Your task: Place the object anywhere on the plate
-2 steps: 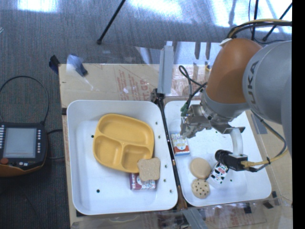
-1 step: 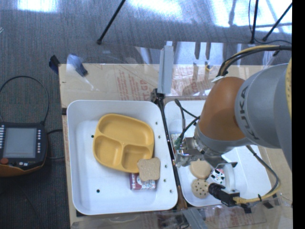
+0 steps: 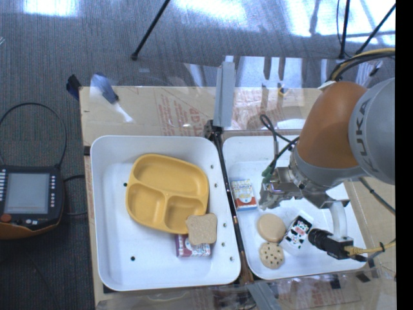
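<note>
Camera view from above shows the gripper point(image 3: 270, 197) hanging low over the right bin point(image 3: 247, 152), under the grey and orange wrist. Whether it is released or clenched cannot be told from this angle, and nothing can be seen held in it.

Just to its left, a small printed carton point(image 3: 244, 194) lies flat on the bin floor. Just below it is a plain round cookie point(image 3: 271, 227). The task does not name its object, but these two are nearest, so one of them is probably the target.

Both look like light play-food pieces. The carton should be stiff and boxy, with smooth faces that may slip, so a grip across its two short sides seems safest. The cookie is a low disc and offers only its rim, which calls for a pinch across the middle at the widest part.

Further out in the same bin are a chocolate-chip cookie point(image 3: 271, 255) and a black-and-white carton point(image 3: 298, 231), both close beside the plain cookie, which crowds any approach from that side.

The yellow divided plate point(image 3: 161, 186) sits in the left bin point(image 3: 113, 237), well apart from the gripper. A slice of bread point(image 3: 202, 228) overlaps the plate's lower right corner, with a red packet point(image 3: 191, 248) partly under the bread.
</note>
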Motion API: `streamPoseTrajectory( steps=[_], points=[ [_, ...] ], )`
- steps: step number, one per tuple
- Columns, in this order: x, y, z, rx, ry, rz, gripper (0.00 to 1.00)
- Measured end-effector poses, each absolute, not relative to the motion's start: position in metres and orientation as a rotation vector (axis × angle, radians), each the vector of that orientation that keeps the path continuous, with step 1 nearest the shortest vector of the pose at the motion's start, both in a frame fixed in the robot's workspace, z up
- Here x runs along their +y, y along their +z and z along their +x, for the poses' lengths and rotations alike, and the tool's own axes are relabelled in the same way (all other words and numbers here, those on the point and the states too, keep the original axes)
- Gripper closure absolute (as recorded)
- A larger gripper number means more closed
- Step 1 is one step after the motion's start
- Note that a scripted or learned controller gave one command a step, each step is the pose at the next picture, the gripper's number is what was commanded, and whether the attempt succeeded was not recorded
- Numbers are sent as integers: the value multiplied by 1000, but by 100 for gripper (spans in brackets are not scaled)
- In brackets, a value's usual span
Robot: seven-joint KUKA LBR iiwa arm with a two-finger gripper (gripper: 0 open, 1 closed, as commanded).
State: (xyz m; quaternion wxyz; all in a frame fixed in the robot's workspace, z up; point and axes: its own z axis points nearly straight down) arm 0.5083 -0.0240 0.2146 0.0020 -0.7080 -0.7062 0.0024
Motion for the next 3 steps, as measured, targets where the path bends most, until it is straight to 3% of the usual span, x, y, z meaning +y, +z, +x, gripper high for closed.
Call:
streamPoseTrajectory(
  steps=[1,2,3],
  points=[
    [-87,174,527,-2212,13,-2220,100],
    [-28,184,581,-2223,5,-2212,100],
    [-82,186,534,-2213,10,-2222,100]
  ],
)
